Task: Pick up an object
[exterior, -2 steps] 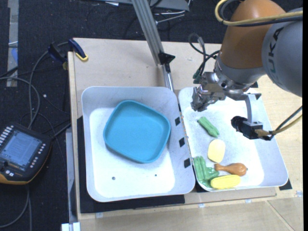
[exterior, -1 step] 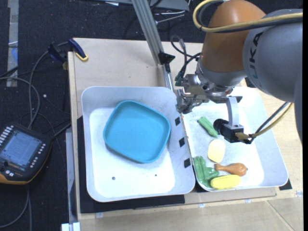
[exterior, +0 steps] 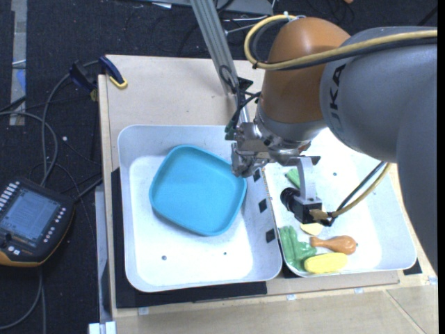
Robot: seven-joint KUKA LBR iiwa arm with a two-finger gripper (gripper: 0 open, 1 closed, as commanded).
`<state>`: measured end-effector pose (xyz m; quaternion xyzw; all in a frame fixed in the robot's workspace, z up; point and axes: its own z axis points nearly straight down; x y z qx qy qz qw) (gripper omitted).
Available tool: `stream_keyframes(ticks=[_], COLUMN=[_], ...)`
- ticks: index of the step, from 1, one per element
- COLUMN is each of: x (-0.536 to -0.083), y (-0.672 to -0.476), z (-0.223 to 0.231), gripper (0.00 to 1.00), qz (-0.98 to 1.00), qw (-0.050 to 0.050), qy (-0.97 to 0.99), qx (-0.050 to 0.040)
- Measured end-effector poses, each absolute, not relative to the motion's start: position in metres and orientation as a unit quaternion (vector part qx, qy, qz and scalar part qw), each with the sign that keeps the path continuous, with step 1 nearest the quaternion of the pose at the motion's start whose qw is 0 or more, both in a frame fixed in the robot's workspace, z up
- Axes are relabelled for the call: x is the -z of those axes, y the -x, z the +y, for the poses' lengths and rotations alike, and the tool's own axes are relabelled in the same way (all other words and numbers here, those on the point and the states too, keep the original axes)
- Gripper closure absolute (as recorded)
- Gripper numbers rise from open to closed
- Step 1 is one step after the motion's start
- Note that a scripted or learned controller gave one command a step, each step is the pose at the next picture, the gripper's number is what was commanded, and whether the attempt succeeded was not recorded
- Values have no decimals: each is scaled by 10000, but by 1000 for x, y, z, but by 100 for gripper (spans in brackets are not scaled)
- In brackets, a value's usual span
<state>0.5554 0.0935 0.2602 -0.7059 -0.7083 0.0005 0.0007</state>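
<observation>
Smooth rounded-square blue plate (exterior: 197, 199) in left white bin (exterior: 139, 256).

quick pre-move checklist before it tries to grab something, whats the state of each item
1. Pincer located: ok, it sits at the blue plate's right edge, over the left bin.
2. Finger state: cannot tell, the wrist hides it.
3. Object between the fingers: cannot tell.
4. Plate position: ok, it lies tilted in the left bin, upper right part.
5. Other targets in the right bin: ok, a yellow piece, a brown drumstick-shaped toy and a green item cluster near its front left corner.
6. Clear path to that cluster: not ok, the arm and a black part hang over that bin.
</observation>
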Motion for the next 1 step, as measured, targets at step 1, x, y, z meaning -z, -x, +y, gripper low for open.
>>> stream_keyframes(ticks=[1], x=[-261], y=[-556], z=[92], gripper=[0], qz=[-7072], qw=[0], qy=[7070], qx=[-1])
